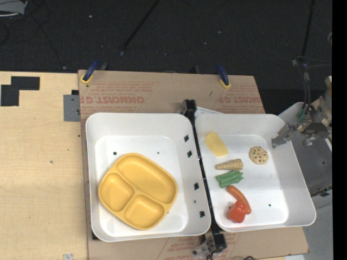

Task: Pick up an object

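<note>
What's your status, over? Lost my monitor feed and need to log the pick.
Gripper at right bin's far right rim, nothing seen held. Cookie nearest, untouched. Path to it clear.

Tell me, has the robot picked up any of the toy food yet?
Nothing is picked up yet. The yellow piece, cookie, cone, green pod and red pepper all lie in the right bin. The gripper sits at that bin's right edge, holding nothing. Left to do: reach in, grab one, lift it.
</note>
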`<act>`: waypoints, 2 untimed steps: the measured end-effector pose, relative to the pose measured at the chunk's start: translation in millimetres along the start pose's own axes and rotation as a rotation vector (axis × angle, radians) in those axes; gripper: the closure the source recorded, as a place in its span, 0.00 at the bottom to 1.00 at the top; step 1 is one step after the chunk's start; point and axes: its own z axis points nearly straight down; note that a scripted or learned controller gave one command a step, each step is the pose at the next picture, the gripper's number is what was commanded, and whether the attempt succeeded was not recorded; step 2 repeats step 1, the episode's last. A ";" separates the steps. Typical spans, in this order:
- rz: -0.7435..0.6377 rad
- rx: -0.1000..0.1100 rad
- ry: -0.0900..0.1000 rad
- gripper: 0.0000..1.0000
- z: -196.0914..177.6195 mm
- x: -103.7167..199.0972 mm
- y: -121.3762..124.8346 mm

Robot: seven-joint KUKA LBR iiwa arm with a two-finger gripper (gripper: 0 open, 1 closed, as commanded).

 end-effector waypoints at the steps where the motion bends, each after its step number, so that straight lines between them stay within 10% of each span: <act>1: 0.067 -0.013 -0.003 0.00 -158.7 1.7 5.9; 2: 0.067 -0.013 -0.003 0.00 -158.7 1.7 5.9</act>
